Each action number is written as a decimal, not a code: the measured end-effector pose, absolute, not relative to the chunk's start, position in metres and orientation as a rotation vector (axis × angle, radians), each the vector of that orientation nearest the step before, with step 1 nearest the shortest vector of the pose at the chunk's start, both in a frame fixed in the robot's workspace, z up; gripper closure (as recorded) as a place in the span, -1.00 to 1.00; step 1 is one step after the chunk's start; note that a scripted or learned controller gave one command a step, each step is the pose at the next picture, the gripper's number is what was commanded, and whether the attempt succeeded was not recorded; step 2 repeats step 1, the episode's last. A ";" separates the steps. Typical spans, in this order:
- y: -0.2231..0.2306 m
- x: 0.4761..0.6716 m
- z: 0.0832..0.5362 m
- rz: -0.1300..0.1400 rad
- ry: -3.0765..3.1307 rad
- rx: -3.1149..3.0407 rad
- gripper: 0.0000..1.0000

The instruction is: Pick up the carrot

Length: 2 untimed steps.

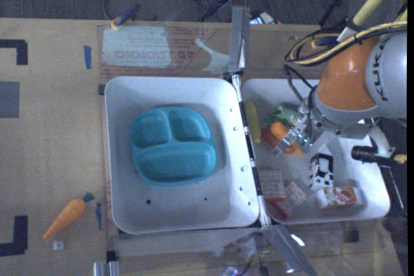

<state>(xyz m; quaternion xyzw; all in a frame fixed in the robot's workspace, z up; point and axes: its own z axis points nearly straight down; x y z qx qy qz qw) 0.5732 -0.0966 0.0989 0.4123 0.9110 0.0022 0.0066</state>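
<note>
Nearest, down and to the view's left of the blue divided plate [173, 144], a toy carrot [65, 217] with a green top lies on the bare bench [52, 152]. It is outside both bins and well apart from the arm. The plate sits in the left bin [129, 216] with nothing on it.

To the plate's right and slightly nearer, in the right bin [381, 203], lie some red-and-white packets [272, 183], an orange-and-white carton [339, 196] and a black-and-white spotted carton [321, 171].

Level with the plate's far half, still to its right, the gripper [292, 138] is down among the bin's things. Just beside it, on the plate's side, is an orange piece [279, 131], which may be a second carrot. A yellow corn cob [253, 123] lies closer to the plate, along the bin wall, and something green [288, 114] lies just beyond the orange piece. The gripper looks to be touching or overlapping the orange piece, but whether it is spread or closed, or has anything in it, cannot be told from this view. The grey arm [362, 81] with its orange band rises beyond, to the plate's far right.

As a judgement, the pick is not done. Nothing is visibly lifted, and both orange things appear to rest where they lie. If the bin's orange piece is the target, the arm is at the grasping step, with closing and lifting left. If the target is the bench carrot, the whole reach is still to come.
</note>
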 end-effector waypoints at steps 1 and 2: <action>-0.032 0.603 0.222 0.003 2.892 1.215 1.00; -0.032 0.603 0.222 0.003 2.892 1.215 1.00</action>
